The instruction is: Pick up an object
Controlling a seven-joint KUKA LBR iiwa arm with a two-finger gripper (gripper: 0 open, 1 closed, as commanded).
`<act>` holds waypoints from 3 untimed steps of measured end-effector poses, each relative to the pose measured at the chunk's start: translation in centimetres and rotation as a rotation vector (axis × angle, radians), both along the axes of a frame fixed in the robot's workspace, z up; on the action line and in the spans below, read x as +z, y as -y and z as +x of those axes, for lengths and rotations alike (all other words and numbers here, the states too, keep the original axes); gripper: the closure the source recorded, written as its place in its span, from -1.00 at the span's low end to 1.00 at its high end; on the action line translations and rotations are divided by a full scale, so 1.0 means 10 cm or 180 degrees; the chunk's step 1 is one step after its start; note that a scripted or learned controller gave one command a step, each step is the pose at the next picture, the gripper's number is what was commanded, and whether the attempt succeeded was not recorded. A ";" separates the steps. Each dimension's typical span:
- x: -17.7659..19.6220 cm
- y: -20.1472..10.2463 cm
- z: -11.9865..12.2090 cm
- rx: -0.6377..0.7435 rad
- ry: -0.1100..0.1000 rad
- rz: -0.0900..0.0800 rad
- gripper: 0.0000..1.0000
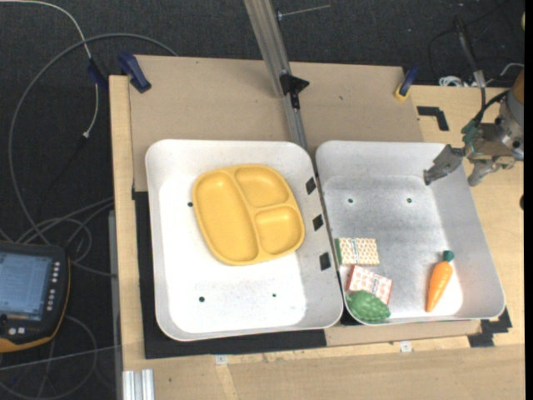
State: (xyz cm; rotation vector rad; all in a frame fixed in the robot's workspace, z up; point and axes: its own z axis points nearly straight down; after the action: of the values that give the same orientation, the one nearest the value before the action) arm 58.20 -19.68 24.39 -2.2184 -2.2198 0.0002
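Gripper (460, 167) hangs over the right bin's (400, 215) upper right corner, its two dark fingers spread apart, nothing between them. Below, along the bin's near edge, lies a smooth tapered carrot (439, 283) with a green tip. Well left of it sit a flat patterned packet (359, 250), a red-and-white packet (370, 283) and a bumpy green vegetable (368, 307), bunched together. The left bin (175, 298) holds a glossy yellow three-compartment plate (247, 213). Speckled white bin floors, matte.
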 end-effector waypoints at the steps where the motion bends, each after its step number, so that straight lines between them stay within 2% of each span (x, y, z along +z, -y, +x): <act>1: 0.00 0.00 0.00 0.0001 0.0000 0.0000 -1.00; 3: -0.88 -0.12 -0.04 0.0002 -0.0014 0.0002 -1.00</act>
State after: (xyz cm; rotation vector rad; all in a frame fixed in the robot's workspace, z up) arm 57.79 -18.44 15.60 -2.2154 -2.2179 0.0042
